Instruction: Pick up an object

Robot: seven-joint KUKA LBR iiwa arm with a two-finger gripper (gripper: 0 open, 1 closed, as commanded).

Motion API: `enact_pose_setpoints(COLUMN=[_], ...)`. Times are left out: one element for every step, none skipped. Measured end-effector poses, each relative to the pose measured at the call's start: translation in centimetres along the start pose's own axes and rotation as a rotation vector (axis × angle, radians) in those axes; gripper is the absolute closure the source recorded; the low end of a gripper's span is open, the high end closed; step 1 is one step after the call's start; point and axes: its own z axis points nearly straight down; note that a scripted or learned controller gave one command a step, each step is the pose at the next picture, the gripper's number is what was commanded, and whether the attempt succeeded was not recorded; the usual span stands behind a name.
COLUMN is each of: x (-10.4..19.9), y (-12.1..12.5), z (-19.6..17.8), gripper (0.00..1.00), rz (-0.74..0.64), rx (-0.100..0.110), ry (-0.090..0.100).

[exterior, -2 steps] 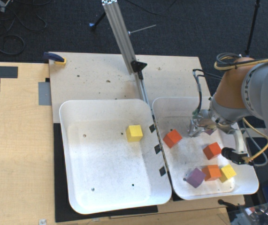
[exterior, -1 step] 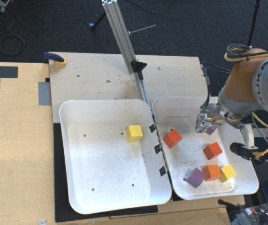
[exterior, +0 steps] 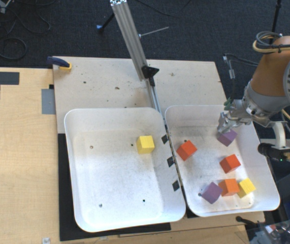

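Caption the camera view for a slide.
Pincer poised over a purple cube in the right bin; lone yellow cube in the left bin.

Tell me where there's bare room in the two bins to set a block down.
The left bin is mostly bare: open floor all around the lone yellow cube. In the right bin, the back left corner is free. Crowded: its front right, where purple, orange and yellow blocks cluster, and under the end effector at the purple block.

You've got dark carpet floor [exterior: 195, 19] up top, black cables [exterior: 2, 29] tangled at the far left. A pale wooden surface [exterior: 18, 161] spreads left, and a speckled white board [exterior: 109, 80] sits behind, under even light.
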Motion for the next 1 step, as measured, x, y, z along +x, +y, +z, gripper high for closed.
enact_pose_setpoints(x=[0.68], y=[0.72], z=[-5.75], gripper=[1.00], rz=[-0.002], rx=[-0.001], ry=[0.000])
